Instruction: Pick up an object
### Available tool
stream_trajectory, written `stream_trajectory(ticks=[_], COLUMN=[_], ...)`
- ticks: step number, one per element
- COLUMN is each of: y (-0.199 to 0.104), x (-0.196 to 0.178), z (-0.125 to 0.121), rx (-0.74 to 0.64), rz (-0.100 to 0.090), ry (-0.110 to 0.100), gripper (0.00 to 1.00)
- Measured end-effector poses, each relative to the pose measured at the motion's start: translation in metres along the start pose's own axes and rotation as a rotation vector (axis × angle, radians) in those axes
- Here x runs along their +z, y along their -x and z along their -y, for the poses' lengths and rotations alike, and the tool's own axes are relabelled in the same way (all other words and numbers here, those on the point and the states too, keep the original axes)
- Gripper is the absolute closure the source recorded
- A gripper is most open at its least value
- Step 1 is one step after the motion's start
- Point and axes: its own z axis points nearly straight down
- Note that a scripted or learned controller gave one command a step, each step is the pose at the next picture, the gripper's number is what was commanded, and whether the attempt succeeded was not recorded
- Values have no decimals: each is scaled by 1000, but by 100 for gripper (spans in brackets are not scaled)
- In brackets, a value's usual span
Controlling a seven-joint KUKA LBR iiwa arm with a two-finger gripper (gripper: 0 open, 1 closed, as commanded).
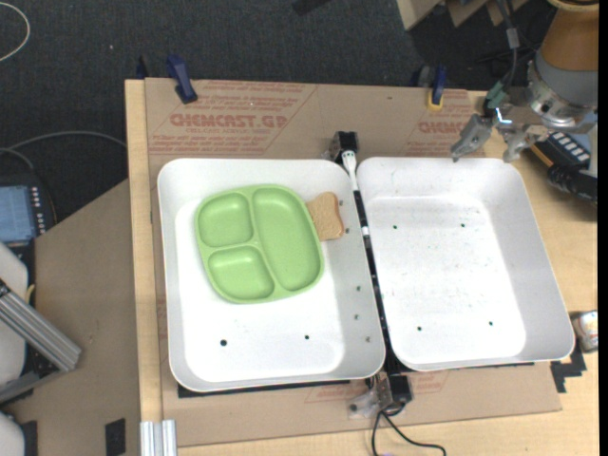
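Reaching from above the right bin's (456, 255) far edge, your end effector (494, 133) hangs spread wide and empty; centre it over the tan block (328, 217) touching the green plate (258, 243) before descending.

From my station, the grey arm with its orange band (575, 36) is cut off by the top right edge. The tan cracker-like slab (326, 216) has its left edge tucked under the green divided plate (258, 243), so I can't judge its full shape.
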Motion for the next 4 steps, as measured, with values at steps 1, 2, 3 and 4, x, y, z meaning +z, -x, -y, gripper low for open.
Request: stream_trajectory(ticks=[1, 2, 3, 4], y=[-80, -87, -72, -73], x=[-133, -291, -305, -314], z=[84, 123, 179, 175], rx=[-8, -3, 3, -1], rz=[-2, 2, 1, 3], ry=[12, 23, 6, 8], gripper=[0, 0, 0, 100])
